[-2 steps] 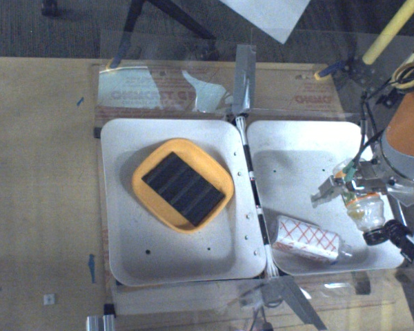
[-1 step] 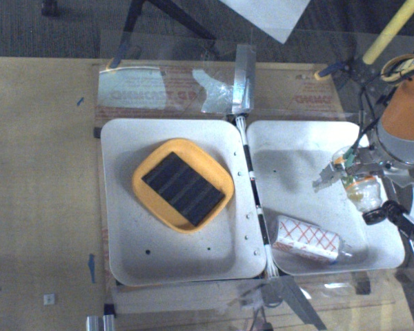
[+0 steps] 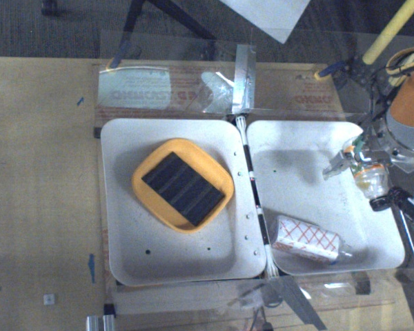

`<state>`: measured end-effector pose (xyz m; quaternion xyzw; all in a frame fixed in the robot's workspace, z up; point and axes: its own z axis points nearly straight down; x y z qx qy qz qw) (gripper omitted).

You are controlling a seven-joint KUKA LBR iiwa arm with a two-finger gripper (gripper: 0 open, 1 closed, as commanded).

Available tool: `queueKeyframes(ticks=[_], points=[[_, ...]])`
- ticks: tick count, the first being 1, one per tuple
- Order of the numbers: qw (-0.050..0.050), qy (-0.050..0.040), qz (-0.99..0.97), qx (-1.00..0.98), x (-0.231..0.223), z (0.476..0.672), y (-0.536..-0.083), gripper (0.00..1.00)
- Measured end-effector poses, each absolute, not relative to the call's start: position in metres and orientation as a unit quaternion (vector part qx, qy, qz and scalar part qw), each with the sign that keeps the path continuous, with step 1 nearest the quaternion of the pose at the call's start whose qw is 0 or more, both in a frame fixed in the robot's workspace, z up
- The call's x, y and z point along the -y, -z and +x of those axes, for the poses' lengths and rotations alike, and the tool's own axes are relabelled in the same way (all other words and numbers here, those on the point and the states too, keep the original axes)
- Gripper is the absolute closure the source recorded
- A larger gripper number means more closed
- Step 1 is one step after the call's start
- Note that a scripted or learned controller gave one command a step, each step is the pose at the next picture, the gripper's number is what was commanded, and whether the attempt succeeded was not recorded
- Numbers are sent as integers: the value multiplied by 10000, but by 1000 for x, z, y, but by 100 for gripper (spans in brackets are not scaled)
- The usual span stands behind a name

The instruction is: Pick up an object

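The arm came in from the table's right edge, and its hand hung over the right bin, up near that bin's far right corner. Whether the hand was spread or pressed together, I could not tell, the parts there were too small and cluttered. Nothing showed between them. Down in the same bin, along its near edge, lay a packet with a red lattice print on white, tilted, one end near the wall between the bins, well apart from the hand. Over in the left bin sat a yellow block with a dark ribbed panel on top, turned at an angle, about in the middle, nearer the far wall. Behind the bins, at the table's far edge, a strip of clear sheeting lay flat.
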<state>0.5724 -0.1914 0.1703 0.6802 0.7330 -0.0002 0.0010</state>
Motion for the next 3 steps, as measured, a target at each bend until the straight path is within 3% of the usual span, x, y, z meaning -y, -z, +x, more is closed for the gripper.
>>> queueKeyframes(ticks=[1,2,3], points=[[0,-77,6509,-7591,210,632,-89,0],[16,-73,6495,-7603,208,633,-99,100],[37,-6,4305,-9026,167,668,-205,100]])
